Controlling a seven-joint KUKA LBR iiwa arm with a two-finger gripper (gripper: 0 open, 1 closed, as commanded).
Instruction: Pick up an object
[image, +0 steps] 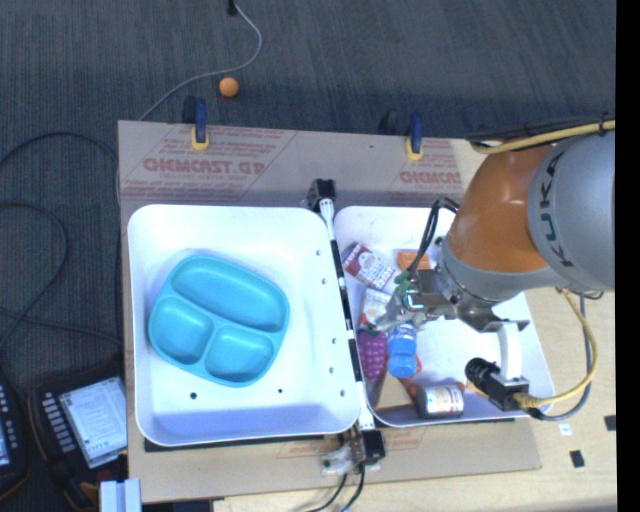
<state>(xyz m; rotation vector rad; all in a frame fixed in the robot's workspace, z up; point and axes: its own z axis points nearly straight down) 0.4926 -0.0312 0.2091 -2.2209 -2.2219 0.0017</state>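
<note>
My gripper (397, 308) hangs low over the left half of the right bin (535, 345), with the grey and orange arm covering the bin's right part. Just below it lies a blue bottle (402, 354) beside a purple object (372, 351). A red and white packet (367, 268) lies up and to the left of the gripper. A small brown bottle with a red label (441, 401) lies near the bin's front edge. An orange item (410, 262) peeks out beside the arm. I see nothing lifted off the bin floor.
The left bin (160, 400) holds a blue divided plate (219, 318). A black rail (340, 290) runs between the two bins. Cables and a black device lie on the floor at the left.
</note>
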